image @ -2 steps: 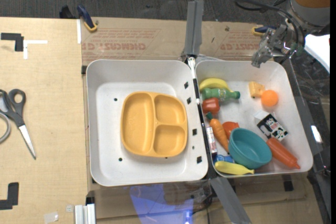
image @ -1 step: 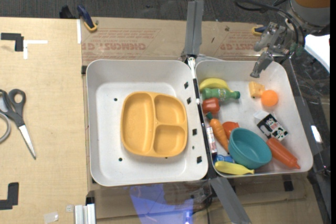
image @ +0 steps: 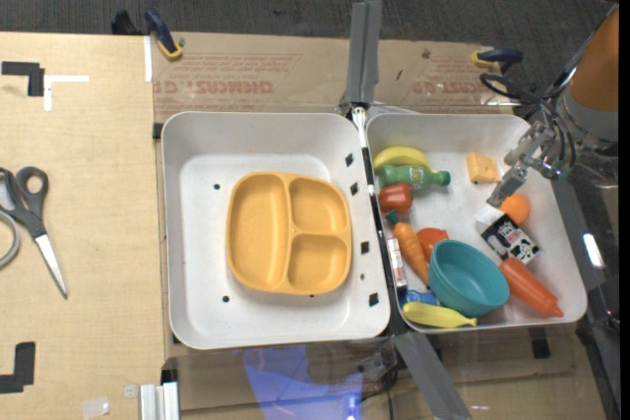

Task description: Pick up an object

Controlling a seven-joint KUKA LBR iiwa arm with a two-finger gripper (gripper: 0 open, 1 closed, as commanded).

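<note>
in the right bin the gripper hangs by the far right wall, just above a small orange ball and a black and white box; i cannot tell its finger state from here. crowding round are a teal bowl, 2 carrots, 2 bananas, a green bottle and a yellow piece. the left bin holds 1 yellow divided plate, well apart.

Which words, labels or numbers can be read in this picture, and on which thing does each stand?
Red print on the cardboard sheet behind the bins: upside down and blurred, not readable.
Black and white pattern on the small box in the right bin: too small to read.
Label on the green bottle: unreadable.
</note>
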